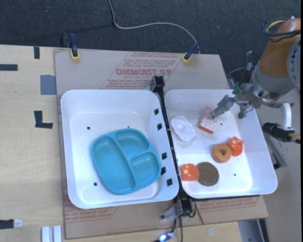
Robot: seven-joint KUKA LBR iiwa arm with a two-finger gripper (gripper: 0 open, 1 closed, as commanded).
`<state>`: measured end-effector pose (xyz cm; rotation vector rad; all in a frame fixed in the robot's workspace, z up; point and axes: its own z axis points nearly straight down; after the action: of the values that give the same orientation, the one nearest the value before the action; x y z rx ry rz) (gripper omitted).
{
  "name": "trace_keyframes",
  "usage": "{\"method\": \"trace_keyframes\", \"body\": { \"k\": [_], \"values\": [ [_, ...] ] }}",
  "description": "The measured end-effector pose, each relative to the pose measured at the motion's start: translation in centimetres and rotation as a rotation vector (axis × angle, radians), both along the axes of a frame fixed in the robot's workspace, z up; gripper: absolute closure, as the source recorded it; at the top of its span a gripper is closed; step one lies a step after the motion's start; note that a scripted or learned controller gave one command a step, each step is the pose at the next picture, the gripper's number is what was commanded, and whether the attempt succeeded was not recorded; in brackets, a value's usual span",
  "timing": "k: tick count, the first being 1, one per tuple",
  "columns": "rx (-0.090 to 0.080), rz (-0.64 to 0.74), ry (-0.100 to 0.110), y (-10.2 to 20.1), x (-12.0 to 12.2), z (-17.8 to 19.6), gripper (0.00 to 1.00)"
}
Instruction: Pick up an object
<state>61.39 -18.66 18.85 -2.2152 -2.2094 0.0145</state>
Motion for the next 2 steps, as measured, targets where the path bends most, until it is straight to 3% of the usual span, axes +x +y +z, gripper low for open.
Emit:
{"method": "trace_keyframes", "body": {
  "k": [1,2],
  "values": [
    [-0.003,0.004,-0.014,0.0,0.3,0.9,0.00],
    [-0.003,0.004,-0.010,-0.6,1.0,-4.5,0.00]
  ]
}}
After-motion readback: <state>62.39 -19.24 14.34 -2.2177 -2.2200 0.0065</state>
